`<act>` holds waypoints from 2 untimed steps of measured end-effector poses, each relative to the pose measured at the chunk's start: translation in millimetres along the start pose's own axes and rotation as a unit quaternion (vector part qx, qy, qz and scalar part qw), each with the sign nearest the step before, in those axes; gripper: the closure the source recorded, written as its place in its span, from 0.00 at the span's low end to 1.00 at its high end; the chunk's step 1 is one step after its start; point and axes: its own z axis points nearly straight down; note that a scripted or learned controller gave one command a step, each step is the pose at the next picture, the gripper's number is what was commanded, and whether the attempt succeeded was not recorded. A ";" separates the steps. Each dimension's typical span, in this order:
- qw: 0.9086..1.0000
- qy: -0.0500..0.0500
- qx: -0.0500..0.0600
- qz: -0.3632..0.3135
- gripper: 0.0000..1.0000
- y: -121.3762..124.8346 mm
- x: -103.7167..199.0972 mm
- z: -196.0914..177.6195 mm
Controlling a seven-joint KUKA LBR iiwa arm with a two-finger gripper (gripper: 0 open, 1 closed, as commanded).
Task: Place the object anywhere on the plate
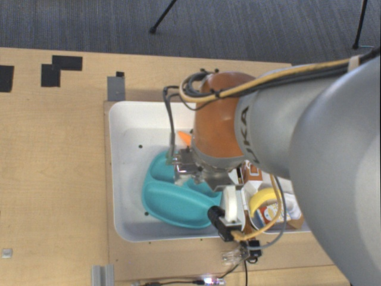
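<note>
A teal plate (172, 201) lies tilted in the white bin (128, 159) on the table (53, 177) at centre frame, an orange object (184, 138) just above it, while the arm's hand (186, 167) hovers over the plate's upper edge, its grip impossible to tell.

Broad, smooth grey arm (321, 136), rounded like a tube, with dark lettering running up the shell near the wrist. Glossy orange band (217, 121) just beyond, domed and wide. Below that, a metallic wrist block (193, 167) with small fittings. Black cables looped over the orange top, a yellow-tan one strung along the grey shell. White-and-black module (229, 210) with loose wires beneath.
</note>
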 end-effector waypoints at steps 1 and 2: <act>1.000 0.001 -0.004 -0.026 1.00 1.1 32.1 -139.4; 0.995 0.000 -0.001 -0.096 1.00 1.7 51.6 -18.4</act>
